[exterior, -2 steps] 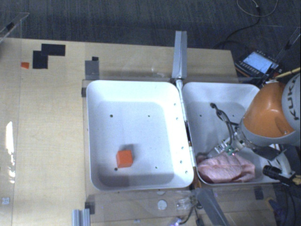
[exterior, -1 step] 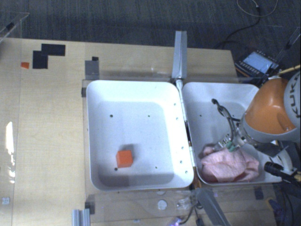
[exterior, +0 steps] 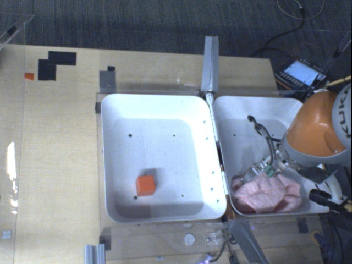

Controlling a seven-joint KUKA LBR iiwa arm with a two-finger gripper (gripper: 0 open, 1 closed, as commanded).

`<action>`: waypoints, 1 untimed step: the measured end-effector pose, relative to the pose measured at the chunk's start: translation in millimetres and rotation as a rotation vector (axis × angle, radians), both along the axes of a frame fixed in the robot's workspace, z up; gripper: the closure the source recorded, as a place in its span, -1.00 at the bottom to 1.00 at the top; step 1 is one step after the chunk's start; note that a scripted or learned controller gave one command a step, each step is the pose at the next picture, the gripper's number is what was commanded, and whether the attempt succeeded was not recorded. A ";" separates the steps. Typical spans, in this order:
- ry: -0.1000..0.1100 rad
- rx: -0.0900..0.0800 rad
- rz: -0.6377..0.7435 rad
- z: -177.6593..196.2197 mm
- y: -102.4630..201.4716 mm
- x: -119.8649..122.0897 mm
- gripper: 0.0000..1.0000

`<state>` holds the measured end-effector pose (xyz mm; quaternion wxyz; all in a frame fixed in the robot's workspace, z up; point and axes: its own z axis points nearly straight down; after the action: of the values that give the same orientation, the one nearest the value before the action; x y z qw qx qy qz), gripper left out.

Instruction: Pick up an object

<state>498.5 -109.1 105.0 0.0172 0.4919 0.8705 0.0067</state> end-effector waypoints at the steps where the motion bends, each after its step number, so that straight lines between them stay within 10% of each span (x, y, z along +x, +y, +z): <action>1: 0.022 0.013 -0.383 -15.2 -9.7 70.0 -1.00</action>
<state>568.6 -118.8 89.8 0.0057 0.6488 0.7610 0.0036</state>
